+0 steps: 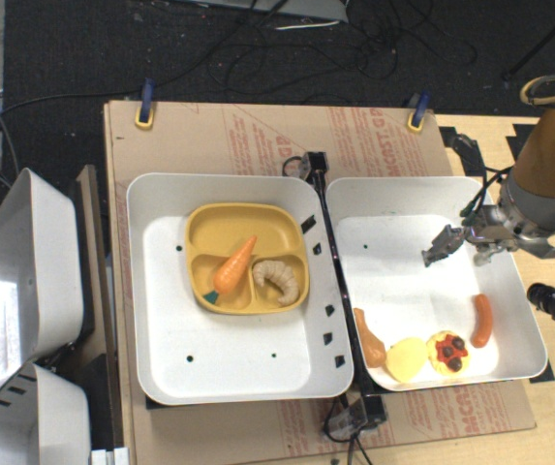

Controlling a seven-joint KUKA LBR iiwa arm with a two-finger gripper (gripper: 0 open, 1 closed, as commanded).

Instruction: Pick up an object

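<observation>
My gripper [444, 247] hangs over the upper right part of the right bin [393, 240], reaching in from the right, with nothing visible between its fingers. Below it in the same bin lie a red sausage [482, 319], a small pizza-like round toy [448, 351], a pale yellow round piece [407, 357] and an orange-brown drumstick shape [369, 337] along the front. In the left bin [161, 260] a yellow divided plate [204, 226] holds a carrot [235, 263] and a pale shrimp [277, 279].
The bins sit on a cardboard sheet [258, 134] held by two clamps at the back. Black clips line the divide between the bins [323, 260]. White boxes [20, 279] stand at the left. Cables run across the dark floor behind.
</observation>
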